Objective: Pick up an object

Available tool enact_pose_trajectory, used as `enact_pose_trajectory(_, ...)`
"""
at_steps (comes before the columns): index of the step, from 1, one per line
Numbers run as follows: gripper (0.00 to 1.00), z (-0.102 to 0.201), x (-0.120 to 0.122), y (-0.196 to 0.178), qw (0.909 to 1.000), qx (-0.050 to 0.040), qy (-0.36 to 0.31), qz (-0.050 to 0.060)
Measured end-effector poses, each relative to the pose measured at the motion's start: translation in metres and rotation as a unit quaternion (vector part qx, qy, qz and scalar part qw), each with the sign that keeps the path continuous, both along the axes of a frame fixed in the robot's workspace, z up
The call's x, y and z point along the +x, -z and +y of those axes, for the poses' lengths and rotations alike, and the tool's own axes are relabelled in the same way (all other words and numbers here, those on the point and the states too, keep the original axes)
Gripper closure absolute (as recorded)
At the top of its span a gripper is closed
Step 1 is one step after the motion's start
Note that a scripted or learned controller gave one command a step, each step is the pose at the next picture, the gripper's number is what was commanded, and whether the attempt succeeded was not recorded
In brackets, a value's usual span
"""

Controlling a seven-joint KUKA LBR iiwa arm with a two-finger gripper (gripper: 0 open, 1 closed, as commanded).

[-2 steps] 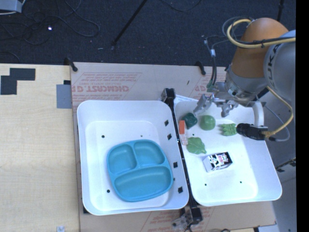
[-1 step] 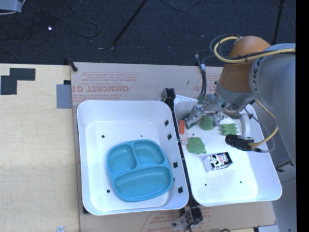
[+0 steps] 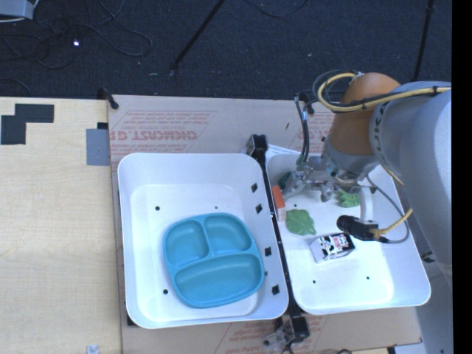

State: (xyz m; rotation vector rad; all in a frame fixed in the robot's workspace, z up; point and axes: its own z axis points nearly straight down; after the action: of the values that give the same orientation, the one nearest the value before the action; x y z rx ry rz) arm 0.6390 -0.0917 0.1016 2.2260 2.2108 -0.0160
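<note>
Pale bench (image 3: pixel 51 234); cardboard sheet (image 3: pixel 184 124); left bin (image 3: pixel 129 257); right bin (image 3: pixel 369 290)

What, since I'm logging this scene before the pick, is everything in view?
left bin: one, white, on the cardboard
right bin: one, white, beside the left bin
divided plate: one, blue, in the left bin
leaf-like piece: one, green, in the right bin near the divider
smaller green piece: one, green, towards the back of the right bin
printed item: one, black and white, middle of the right bin
orange piece: one, orange-red, at the right bin's left wall
cardboard sheet: one, brown, under both bins
bench: one, pale wood, left side
arm: one, grey with orange band, from the right
jaws: one set, over the back of the right bin
</note>
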Motion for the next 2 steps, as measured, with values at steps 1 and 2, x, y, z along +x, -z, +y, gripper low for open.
enact_pose_trajectory(1,1.00,0.003,-0.001,-0.006,1.0000,0.0037,0.001,0.000)
enact_pose_trajectory(2,1.00,0.002,0.003,-0.069,1.0000,0.0050,0.000,-0.004)
